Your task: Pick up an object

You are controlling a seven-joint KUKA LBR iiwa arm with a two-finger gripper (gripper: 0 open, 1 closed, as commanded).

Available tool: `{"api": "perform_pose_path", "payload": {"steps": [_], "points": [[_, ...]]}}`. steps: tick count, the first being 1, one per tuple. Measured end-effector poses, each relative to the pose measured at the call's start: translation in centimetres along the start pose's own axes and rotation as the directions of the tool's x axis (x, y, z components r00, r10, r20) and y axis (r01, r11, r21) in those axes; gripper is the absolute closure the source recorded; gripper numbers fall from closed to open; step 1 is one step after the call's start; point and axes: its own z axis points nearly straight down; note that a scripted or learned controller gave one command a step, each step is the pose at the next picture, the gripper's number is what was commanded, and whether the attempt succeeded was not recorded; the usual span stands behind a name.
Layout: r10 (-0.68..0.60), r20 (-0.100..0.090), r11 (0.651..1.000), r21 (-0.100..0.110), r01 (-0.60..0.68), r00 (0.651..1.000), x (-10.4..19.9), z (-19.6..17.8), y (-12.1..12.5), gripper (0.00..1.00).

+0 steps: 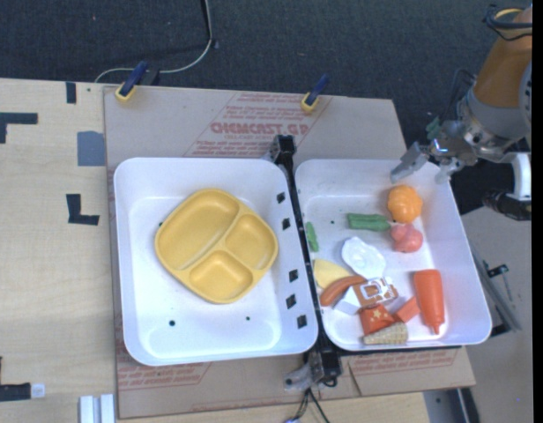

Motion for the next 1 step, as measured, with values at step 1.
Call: {"api": "perform_pose_path", "payload": {"steps": [1], "points": [[0.0,0.002,1.0,-0.004,0.0,1.0,-1.05,12.44,0.5,0.0]]}}
